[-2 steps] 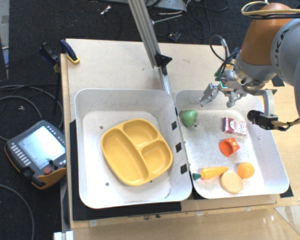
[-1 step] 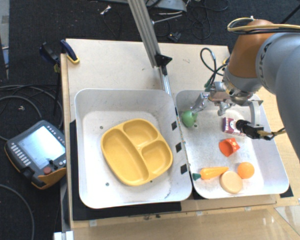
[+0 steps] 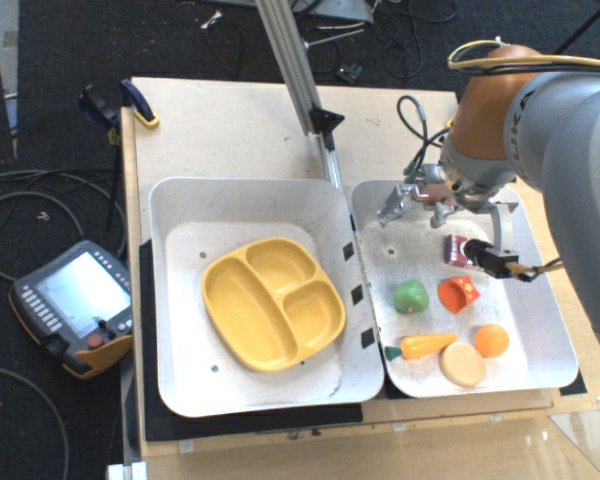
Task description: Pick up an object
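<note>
My gripper (image 3: 413,214) hangs over the far part of the right bin (image 3: 540,298), its silver fingers spread open with nothing between them. Nearer the camera than the gripper, a green round fruit (image 3: 411,297) lies on the bin floor, with a red-orange piece (image 3: 458,293) to its right. A small dark red and white item (image 3: 456,251) lies just right of the gripper. Along the bin's front edge sit a carrot (image 3: 427,345), a beige disc (image 3: 463,364) and an orange ball (image 3: 491,340).
The left bin (image 3: 175,268) holds a yellow divided plate (image 3: 273,302). A slanted metal pole (image 3: 295,58) comes down to the wall between the bins. A teach pendant (image 3: 75,308) lies on the floor at the left.
</note>
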Controlling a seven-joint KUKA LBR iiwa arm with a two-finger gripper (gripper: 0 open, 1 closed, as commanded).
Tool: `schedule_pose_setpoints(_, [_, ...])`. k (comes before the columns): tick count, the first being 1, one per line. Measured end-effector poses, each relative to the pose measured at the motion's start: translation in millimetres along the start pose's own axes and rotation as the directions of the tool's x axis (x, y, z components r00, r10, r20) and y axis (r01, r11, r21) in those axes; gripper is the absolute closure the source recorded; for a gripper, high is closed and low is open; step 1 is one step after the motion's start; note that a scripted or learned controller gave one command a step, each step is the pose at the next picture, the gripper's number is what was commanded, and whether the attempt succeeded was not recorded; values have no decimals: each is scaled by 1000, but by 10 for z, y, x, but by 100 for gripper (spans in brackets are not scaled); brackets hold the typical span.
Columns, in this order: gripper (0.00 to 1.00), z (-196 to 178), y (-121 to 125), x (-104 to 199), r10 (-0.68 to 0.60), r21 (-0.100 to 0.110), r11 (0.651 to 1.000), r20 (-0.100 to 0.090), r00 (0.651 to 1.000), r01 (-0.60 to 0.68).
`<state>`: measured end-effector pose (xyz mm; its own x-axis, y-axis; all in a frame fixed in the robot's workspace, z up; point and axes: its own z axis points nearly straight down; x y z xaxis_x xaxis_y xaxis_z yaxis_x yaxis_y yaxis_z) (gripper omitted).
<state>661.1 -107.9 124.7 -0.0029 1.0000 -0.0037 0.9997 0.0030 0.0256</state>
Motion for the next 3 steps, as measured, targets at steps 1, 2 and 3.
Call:
schedule_pose_setpoints(1, [100, 9, -60, 4, 2, 21, 1000, -3, 1000, -2])
schedule_pose_setpoints(2, [100, -636, -26, 12, 0, 18, 1000, -3, 1000, 0])
schedule_pose_setpoints(3, [100, -1147, 3, 12, 0, 18, 1000, -2, 1000, 1])
